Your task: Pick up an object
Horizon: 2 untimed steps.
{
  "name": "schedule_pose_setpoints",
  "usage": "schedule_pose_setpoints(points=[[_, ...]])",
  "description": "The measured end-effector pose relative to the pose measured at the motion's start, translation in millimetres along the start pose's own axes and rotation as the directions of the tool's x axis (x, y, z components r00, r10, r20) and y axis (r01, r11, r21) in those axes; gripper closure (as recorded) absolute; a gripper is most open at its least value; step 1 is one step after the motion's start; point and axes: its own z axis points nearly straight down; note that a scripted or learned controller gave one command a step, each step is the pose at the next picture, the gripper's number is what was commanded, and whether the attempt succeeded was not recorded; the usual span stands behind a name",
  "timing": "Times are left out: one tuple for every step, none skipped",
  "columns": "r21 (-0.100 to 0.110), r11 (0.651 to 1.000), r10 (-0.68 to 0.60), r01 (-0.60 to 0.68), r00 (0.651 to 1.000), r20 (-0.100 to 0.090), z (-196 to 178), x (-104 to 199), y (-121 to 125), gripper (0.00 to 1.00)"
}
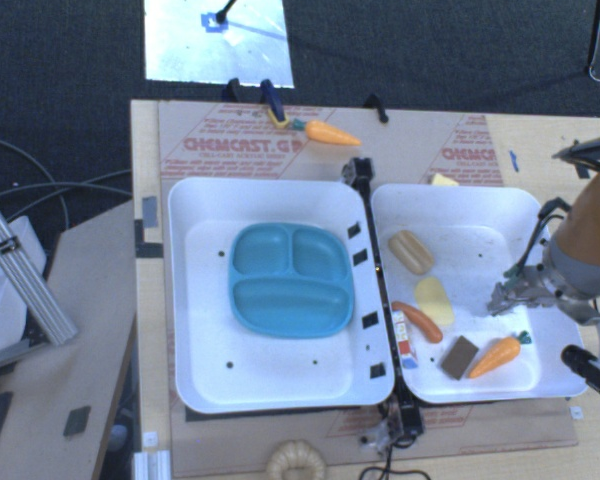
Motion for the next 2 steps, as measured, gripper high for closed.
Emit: schedule_pose_setpoints(points=[[-0.005, 1.000, -0.003, 0.003, 1.000, 0.002, -64, 1, 1, 1.00], [-0.005, 1.000, -0.003, 0.003, 1.000, 0.002, -117, -3, 12, 1.00]])
